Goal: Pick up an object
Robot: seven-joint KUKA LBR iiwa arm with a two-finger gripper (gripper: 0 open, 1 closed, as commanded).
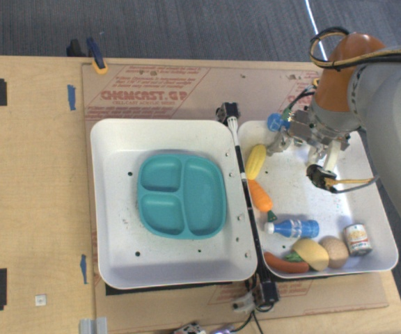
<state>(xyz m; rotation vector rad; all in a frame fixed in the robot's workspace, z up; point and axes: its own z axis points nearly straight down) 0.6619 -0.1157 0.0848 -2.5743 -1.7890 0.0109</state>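
The yellow corn (255, 160) lies in the right bin (387, 255), close to its left wall. Your gripper (291, 139) hangs just beside the corn, a bit up and to the right. You cannot tell if it is open or closed. Below the corn you see a carrot (260, 195), then a blue bottle (294, 227). The left bin (110, 186) holds a teal plate (183, 193).

Bench (26, 207): left bin (113, 186), right bin (291, 190).
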